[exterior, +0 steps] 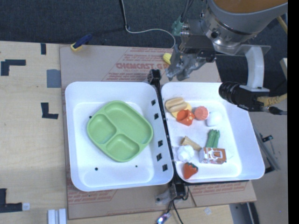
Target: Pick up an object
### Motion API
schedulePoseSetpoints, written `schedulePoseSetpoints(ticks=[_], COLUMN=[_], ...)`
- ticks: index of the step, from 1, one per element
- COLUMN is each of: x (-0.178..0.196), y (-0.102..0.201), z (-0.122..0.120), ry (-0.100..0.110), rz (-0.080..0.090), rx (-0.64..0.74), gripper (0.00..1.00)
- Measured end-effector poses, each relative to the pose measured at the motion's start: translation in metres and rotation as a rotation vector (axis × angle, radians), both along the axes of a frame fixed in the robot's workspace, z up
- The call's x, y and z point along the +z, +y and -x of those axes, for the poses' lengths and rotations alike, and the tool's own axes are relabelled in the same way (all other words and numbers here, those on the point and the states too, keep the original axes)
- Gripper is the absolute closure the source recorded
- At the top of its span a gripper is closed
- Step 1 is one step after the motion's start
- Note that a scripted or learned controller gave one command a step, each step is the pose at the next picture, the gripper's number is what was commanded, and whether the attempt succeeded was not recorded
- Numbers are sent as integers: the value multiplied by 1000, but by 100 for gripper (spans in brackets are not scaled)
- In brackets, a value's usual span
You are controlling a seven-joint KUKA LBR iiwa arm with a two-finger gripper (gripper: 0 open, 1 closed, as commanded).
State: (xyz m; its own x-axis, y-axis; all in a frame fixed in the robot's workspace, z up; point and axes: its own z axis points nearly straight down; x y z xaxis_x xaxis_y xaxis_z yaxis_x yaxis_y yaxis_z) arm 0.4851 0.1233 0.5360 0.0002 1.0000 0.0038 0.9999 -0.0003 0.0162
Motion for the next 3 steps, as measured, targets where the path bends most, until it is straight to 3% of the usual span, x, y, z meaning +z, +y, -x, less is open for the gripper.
schedulePoseSetpoints(ticks=[1, 2, 3], x=[-183, -179, -169], y=[3, 16, 16], z=[0, 2, 2], ry=[35, 19, 20], rz=[10, 5, 5], rx=[1, 3, 5], gripper=[100, 100, 100])
